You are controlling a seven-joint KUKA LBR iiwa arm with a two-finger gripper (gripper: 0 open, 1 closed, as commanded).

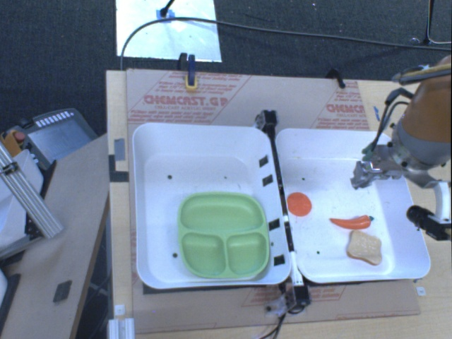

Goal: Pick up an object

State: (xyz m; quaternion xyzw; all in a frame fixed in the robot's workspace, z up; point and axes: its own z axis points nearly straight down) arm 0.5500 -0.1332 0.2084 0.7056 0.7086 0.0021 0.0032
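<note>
In the right bin [318, 147] lie three things: a flat orange-red disc [299, 204] near the bin's left wall, a red chili pepper with a green stem [351, 222] to its right, and a tan slice of toast [364, 248] near the front. My gripper [361, 176] hangs over the right bin's right part, above and behind the pepper, apart from all three things. Nothing shows between its fingers.
The left bin [162, 147] holds a green divided plate [224, 235] at its front. A black clip strip [277, 203] joins the two bins. Cardboard [212, 97] lies under both. A grey device [56, 136] and a metal rail sit at left.
</note>
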